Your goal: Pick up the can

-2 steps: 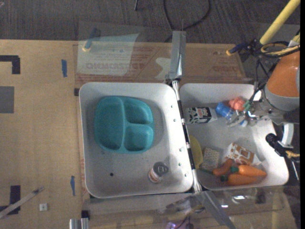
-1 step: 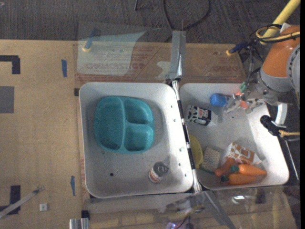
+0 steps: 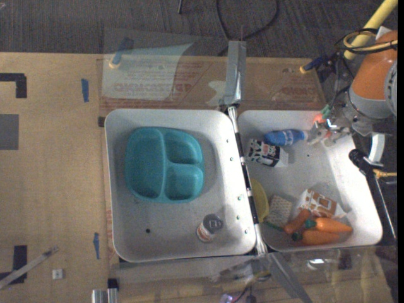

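Observation:
The can (image 3: 209, 227) stands upright near the front right corner of the left bin (image 3: 120, 188), its grey lid facing up and an orange-white label on its side. My gripper (image 3: 326, 132) hovers over the back right part of the right bin (image 3: 360, 194), far to the right of the can. The gripper sits just right of a blue bottle (image 3: 284, 136). Nothing shows between its fingers.
A teal divided plate (image 3: 164, 164) lies in the left bin's back half. The right bin holds a black-and-white carton (image 3: 264, 153), an orange carrot (image 3: 325, 227), a snack packet (image 3: 317, 202) and a small patterned pouch (image 3: 278, 208). Cables (image 3: 246, 5) lie on the floor behind.

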Motion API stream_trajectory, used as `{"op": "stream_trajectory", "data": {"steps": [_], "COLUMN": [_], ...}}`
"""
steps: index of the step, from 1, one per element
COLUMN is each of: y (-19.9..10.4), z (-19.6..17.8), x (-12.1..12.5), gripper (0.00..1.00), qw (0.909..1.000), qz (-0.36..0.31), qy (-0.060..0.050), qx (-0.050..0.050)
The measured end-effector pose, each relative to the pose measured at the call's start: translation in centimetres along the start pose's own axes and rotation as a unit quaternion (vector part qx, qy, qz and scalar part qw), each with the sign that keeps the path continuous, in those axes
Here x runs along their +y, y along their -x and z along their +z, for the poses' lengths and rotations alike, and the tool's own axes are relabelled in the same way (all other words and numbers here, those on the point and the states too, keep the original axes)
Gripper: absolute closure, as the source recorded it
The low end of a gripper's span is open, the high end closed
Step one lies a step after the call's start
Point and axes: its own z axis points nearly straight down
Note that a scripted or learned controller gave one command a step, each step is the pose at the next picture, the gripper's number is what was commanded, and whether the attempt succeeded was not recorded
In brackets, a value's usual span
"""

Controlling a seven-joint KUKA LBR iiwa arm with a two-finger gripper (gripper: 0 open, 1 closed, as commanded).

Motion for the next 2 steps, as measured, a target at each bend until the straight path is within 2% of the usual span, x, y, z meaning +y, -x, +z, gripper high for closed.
{"op": "stream_trajectory", "data": {"steps": [1, 2], "y": [0.3, -5.1], "z": [-9.1, -14.3], "x": [1.0, 1.0], "gripper": [1.00, 1.00], "qw": [0.9991, 0.9986], "qz": [0.042, 0.052], "qy": [0.005, 0.005], "qx": [0.000, 0.000]}}
